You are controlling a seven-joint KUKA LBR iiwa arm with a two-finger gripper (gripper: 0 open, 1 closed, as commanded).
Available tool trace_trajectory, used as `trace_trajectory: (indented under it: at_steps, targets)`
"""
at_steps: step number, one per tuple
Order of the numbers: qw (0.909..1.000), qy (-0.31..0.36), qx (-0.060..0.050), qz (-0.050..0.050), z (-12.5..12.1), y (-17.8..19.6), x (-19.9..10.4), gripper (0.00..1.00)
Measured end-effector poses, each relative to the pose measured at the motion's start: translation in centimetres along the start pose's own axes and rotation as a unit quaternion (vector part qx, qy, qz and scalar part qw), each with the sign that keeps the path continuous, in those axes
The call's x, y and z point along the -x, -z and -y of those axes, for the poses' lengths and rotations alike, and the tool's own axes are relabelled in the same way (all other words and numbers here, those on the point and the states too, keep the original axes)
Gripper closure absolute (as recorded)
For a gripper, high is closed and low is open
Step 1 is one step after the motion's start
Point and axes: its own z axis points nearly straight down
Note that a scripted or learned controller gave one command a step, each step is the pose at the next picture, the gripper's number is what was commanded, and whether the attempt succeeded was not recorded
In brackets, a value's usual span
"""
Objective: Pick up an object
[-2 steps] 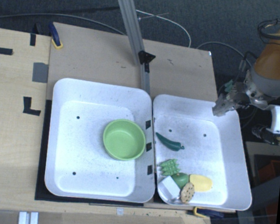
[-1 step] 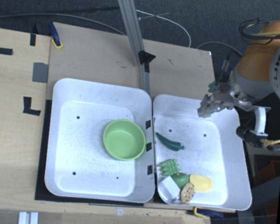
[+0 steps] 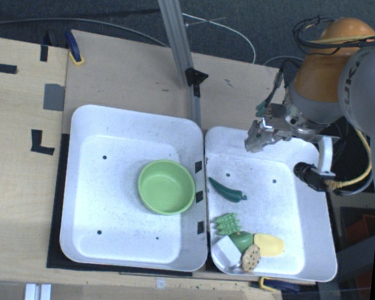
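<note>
My gripper [image 3: 256, 142] hangs over the back left part of the right bin [image 3: 315, 214], well above its floor, with nothing seen between its fingers. A dark green pepper-like piece [image 3: 227, 191] lies in that bin near the left wall, below and left of the gripper. At the bin's front left corner sits a cluster: a light green ridged piece [image 3: 227, 222], a yellow lemon-like piece [image 3: 269, 245], a round brown cookie [image 3: 250, 257] and a white block [image 3: 228, 252]. A green bowl [image 3: 166, 187] rests upright in the left bin [image 3: 101, 136].
A slanted grey pole [image 3: 177, 34] crosses above the bench behind the bins. The arm's orange band [image 3: 332, 58] and a black cable fitting [image 3: 306, 173] sit at the right bin's back right. The bins' shared wall [image 3: 202, 201] separates the bowl from the small objects.
</note>
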Motion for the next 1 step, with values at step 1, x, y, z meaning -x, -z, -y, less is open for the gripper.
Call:
trace_trajectory:
  at_steps: [1]
  targets:
    - [1.0,-0.001,-0.001,0.0,0.39,-1.04,-4.88,1.0]
